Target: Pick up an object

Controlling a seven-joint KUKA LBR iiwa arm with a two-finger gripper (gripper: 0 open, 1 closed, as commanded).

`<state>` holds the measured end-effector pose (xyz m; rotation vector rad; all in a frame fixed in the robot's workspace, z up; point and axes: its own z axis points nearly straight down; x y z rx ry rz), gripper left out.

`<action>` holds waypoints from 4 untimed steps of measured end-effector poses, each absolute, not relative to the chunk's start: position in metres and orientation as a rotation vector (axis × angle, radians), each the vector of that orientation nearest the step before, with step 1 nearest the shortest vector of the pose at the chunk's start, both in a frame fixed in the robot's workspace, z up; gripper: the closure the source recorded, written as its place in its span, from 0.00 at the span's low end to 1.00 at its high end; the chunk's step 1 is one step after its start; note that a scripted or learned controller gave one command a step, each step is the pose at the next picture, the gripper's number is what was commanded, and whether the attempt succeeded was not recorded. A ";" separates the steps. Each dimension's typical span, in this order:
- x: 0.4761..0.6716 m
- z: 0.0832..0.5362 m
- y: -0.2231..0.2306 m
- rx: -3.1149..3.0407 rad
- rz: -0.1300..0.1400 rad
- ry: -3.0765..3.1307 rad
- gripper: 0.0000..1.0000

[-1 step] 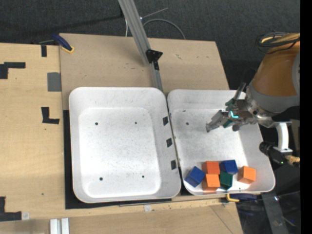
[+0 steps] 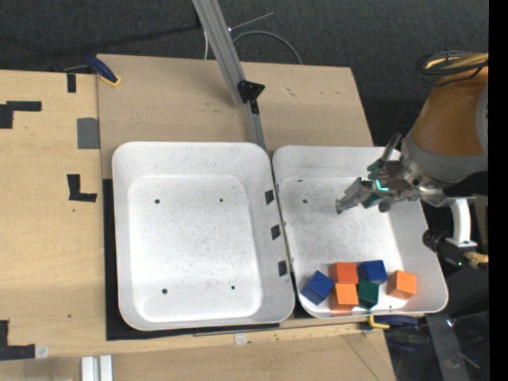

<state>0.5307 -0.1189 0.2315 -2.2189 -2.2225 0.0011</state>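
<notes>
1. The bench (image 2: 198,94) carries two white bins side by side, touching along their inner rims.
2. The left bin (image 2: 127,213) has a speckled floor.
3. The right bin (image 2: 317,173) lies under me; my arm (image 2: 452,125) reaches over its right rim.
4. My gripper (image 2: 353,199) hangs over the middle of the right bin, nearer its far edge. Whether my jaws are wide or narrow I cannot tell; nothing shows between them.
5. The blocks cluster along the right bin's near edge, well apart from me: a blue block (image 2: 318,286) toward the near-left corner, then two orange blocks (image 2: 345,273), a second blue cube (image 2: 371,271), a green block (image 2: 367,293), and a lone orange cube (image 2: 403,283) by the near-right corner.
</notes>
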 end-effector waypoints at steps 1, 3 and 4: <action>0.535 0.169 -0.119 -2.217 0.008 -2.218 0.00; 0.526 0.090 -0.111 -2.218 0.005 -2.220 0.00; 0.526 0.101 -0.110 -2.216 0.003 -2.220 1.00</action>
